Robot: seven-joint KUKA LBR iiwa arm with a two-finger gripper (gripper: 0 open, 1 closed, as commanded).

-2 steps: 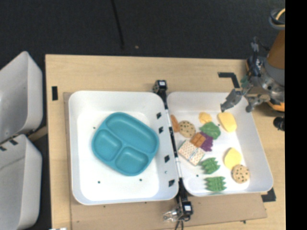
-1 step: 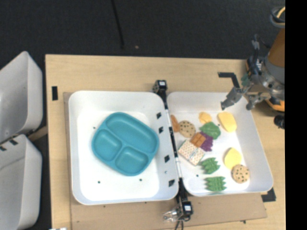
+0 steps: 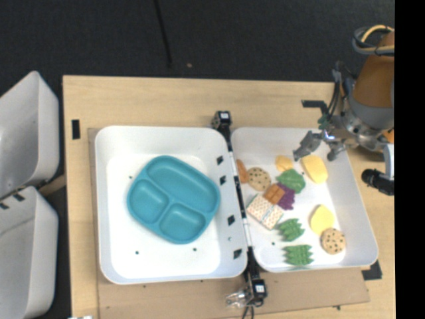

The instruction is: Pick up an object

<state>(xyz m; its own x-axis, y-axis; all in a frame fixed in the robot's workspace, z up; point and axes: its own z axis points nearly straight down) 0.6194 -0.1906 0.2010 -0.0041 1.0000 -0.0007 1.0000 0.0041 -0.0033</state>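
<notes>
- At the near edge of the right bin (image 3: 362, 228), a green leafy toy (image 3: 298, 254) is seen, with a chocolate-chip cookie (image 3: 333, 240) just to its right.
- A little farther in, a second green leafy piece (image 3: 291, 229) is placed between a patterned wafer block (image 3: 263, 212) and a yellow lemon-shaped piece (image 3: 322, 217).
- Around the middle of that bin, an orange piece (image 3: 273, 193) and a purple piece (image 3: 286, 198) are found touching, with a green vegetable piece (image 3: 291, 180) behind them and another cookie (image 3: 257, 178) to their left.
- Farther back, a larger yellow piece (image 3: 315, 169) and a small yellow piece (image 3: 285, 163) are laid near the far wall.
- In the left bin (image 3: 113, 198), a blue divided plate (image 3: 174, 199) is set near the centre.
- Both bins are carried by the wooden counter (image 3: 80, 98).
- The end effector (image 3: 320, 145) is held above the far right part of the right bin, just over the larger yellow piece; its fingers are spread apart and nothing is seen between them.
</notes>
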